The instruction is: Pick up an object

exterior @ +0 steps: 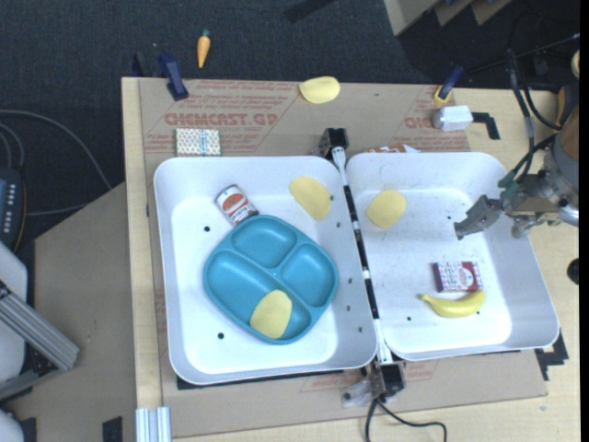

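Observation:
In the right bin (515,330) lie a yellow banana (453,304), a small red and white box (457,276) just above it, and a round yellow piece (386,208) near the bin's upper left. My gripper (490,229) hangs over the bin's right part, above and to the right of the box. It is open, fingers spread, with nothing between them. The left bin (179,247) holds a blue divided plate (276,265) with a yellow piece (271,314) in its lower section, another yellow piece (311,197) and a small can (236,204).
On the bench behind the bins lie a yellow piece (319,89), a patterned packet (198,141), a white block (454,117) and blue clamps (172,75). A small carrot (203,50) lies on the floor beyond. A black divider (354,238) runs between the bins.

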Action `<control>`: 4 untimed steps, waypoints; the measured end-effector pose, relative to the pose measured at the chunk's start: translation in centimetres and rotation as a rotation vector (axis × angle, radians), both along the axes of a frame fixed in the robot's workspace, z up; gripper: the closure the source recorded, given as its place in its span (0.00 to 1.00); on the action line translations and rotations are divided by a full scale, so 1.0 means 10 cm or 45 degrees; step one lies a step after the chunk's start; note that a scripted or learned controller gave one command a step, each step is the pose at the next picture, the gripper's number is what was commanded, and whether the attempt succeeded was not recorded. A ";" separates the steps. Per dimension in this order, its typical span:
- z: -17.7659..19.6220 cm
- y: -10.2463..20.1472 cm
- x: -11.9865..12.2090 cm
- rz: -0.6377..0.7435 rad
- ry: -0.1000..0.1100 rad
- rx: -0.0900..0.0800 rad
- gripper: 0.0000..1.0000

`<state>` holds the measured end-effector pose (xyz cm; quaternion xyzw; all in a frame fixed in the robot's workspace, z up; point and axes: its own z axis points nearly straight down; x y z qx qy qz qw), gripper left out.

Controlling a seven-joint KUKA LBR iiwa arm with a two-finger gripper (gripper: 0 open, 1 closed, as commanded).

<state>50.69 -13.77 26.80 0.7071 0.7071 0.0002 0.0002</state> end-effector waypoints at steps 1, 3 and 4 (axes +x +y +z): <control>-1.82 -0.09 -0.28 -0.001 0.000 0.000 0.00; -1.64 -0.34 0.62 0.000 -0.002 -0.002 0.00; -1.79 -0.39 0.82 0.001 -0.010 -0.006 0.00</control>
